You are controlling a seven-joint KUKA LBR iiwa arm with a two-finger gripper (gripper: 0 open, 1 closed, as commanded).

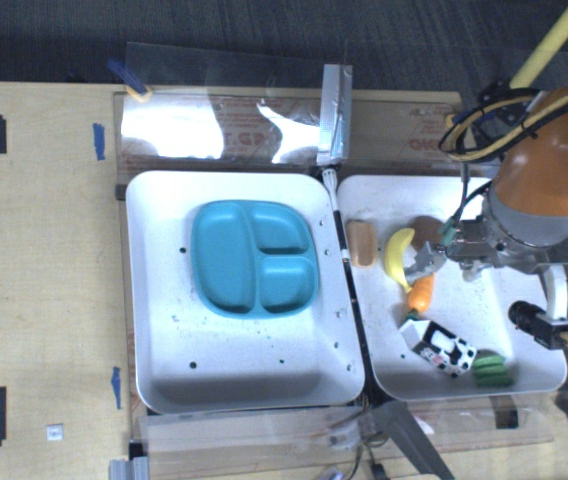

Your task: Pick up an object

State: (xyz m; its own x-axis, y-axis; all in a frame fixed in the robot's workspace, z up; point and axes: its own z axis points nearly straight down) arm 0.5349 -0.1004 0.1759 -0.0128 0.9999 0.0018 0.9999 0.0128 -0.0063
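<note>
The arm (539,183) reaches in over the right bin (524,318) from its right edge. The hand (430,264) hangs low near the bin's middle, just beside the banana (398,255) and above the carrot (420,295); whether it is wide or narrow cannot be told. A tan block (362,243) lies by the bin's left wall. A black-and-white toy (444,349) and a green piece (492,370) lie near the front edge, touching. The left bin (154,348) holds a blue tray (256,258) at its middle. Both bins sit on the table (34,268).
</note>
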